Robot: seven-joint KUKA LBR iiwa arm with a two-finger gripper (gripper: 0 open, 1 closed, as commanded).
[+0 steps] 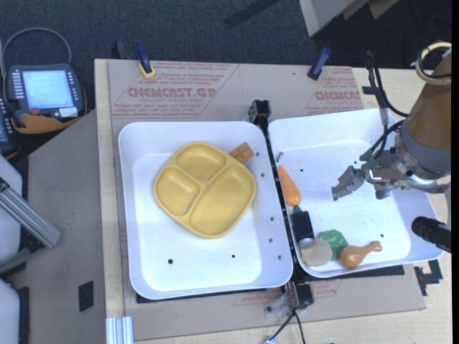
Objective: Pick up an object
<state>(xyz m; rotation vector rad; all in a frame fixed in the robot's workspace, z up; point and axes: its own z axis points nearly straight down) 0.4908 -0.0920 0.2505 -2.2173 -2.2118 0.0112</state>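
Right bin (401, 260), near edge: chicken drumstick (360, 252), green item (334, 238), pale round piece (315, 252), black block (301, 225). Farther up, carrot (288, 185) along left wall. End effector (347, 185) over bin floor, fingers spread, nothing between. Left bin (136, 213): yellow divided plate (205, 189).

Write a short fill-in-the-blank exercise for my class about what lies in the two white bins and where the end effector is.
1. The yellow divided plate lies in the ____ bin.
2. The carrot lies in the right bin, against its ____ wall.
3. The end effector is over the ____ bin.
4. The toy drumstick lies to the ____ of the green object.

Missing words: left; left; right; right
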